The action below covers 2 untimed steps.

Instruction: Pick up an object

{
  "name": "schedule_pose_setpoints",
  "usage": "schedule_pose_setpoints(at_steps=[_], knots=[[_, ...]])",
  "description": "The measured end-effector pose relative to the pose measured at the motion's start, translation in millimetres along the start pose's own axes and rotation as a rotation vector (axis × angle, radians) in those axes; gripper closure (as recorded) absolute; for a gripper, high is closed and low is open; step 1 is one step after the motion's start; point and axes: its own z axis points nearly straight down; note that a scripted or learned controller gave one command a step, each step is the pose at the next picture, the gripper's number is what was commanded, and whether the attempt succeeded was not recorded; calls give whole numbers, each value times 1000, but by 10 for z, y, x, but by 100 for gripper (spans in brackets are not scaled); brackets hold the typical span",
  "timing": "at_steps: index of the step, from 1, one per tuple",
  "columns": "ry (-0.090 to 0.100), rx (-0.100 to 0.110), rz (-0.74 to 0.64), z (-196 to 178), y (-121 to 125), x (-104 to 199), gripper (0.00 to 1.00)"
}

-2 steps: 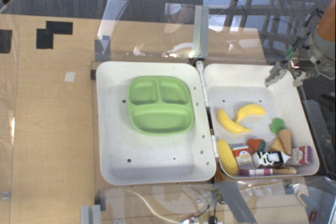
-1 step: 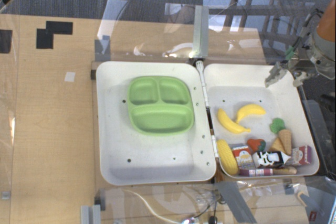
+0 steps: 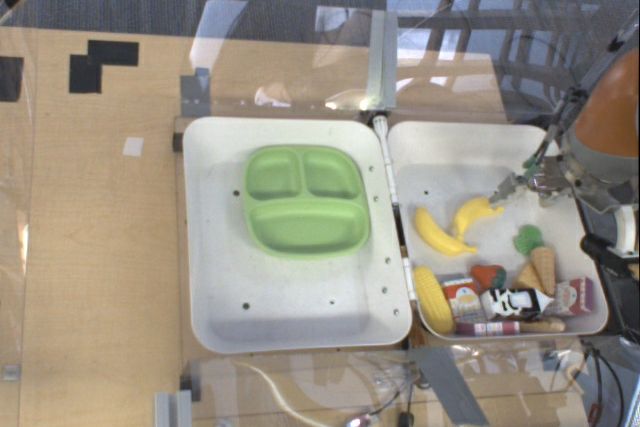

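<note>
My gripper hangs low over the right bin, at its right side. Its tip sits just right of and above a small yellow banana, close to it or touching; I cannot tell which. A second, longer banana lies just to the left. Nothing shows held in the gripper. A green broccoli piece and an ice cream cone lie below the gripper.
Along the right bin's front edge lie a corn cob, a red-and-white can, a red fruit, a black-and-white toy, a pink carton and a pink stick. A green divided plate rests in the left bin.
</note>
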Motion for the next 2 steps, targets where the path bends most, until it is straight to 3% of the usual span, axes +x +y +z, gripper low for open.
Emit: schedule_pose_setpoints(at_steps=[1,2], knots=[[11,31,118,-142,-319,309,0],[7,18,72,182,-640,814,0]])
